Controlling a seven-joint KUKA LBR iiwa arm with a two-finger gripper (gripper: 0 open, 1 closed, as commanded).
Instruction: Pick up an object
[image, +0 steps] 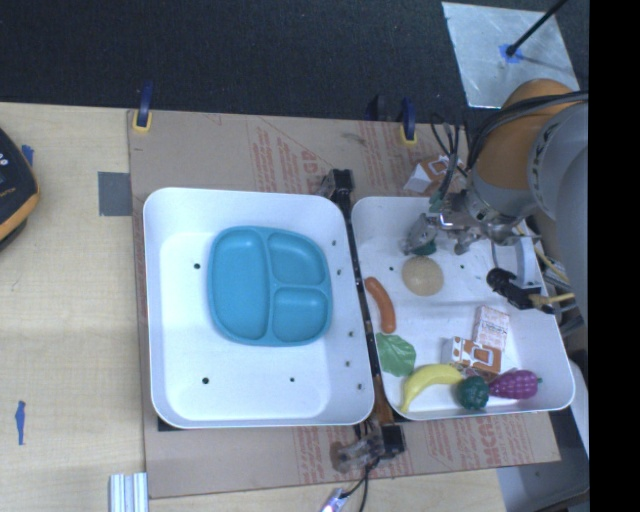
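Objects for picking lie in the right bin (560, 345): a pale ball (423, 277) near the far end, a sausage (381, 304) by the left wall, a green leaf (396, 353), a banana (432, 381), a dark green piece (473, 393), purple grapes (514, 383) and two small cartons (484, 338) toward the near right corner. The gripper (432, 232) hangs low over the far part of that bin, just beyond the ball, its fingers slightly parted with nothing between them. The left bin (170, 300) bears a blue tray (268, 284). This looks like the approach step; the next move probably calls for centring over the ball, descending, then closing.
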